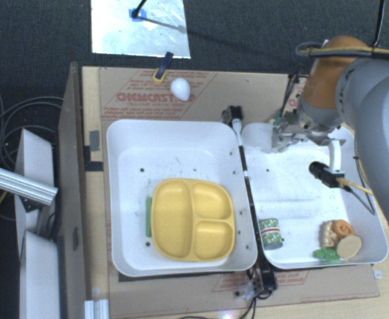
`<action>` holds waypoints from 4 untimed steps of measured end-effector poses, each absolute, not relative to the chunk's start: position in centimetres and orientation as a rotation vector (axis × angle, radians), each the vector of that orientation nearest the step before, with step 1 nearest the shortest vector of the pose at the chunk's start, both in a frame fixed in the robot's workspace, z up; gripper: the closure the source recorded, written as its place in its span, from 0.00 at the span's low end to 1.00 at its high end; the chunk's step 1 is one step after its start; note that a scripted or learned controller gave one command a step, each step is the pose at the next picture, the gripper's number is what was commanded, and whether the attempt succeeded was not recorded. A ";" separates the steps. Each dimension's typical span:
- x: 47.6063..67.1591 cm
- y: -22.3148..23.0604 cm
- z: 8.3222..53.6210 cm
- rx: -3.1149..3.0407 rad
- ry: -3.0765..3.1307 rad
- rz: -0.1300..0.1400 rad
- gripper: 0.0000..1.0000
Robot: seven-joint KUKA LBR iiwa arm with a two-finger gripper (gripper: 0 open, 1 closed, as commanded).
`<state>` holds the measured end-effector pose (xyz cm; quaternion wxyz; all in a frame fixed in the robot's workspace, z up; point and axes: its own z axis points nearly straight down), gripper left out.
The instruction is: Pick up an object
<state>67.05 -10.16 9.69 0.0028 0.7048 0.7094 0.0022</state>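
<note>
My gripper point(282, 138) hangs low over the far left corner of the right bin point(294, 185), with the grey arm and its orange band behind it to the right. No object is visible at its tip. A small green and white can point(269, 233) stands at the near left of this bin. In the near right corner sits a cluster of toy food point(340, 239): a brown round piece, a tan disc and a green bit. A yellow divided plate point(193, 218) lies in the left bin point(131, 151), with a green strip point(148, 216) poking out under its left edge.
A white egg-shaped thing point(180, 88) and a blue and yellow item point(161, 68) rest on the cardboard beyond the bins. A black clip point(233, 115) sits at the far end of the rim between the bins. Cables lie at the left.
</note>
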 end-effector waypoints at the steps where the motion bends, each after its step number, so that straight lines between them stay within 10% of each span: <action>1: 65.6 -9.7 16.8 2.214 2.220 0.009 1.00; 2: 64.7 -15.7 19.9 2.220 2.214 0.003 1.00; 4: 63.5 -7.7 21.6 2.213 2.229 0.004 1.00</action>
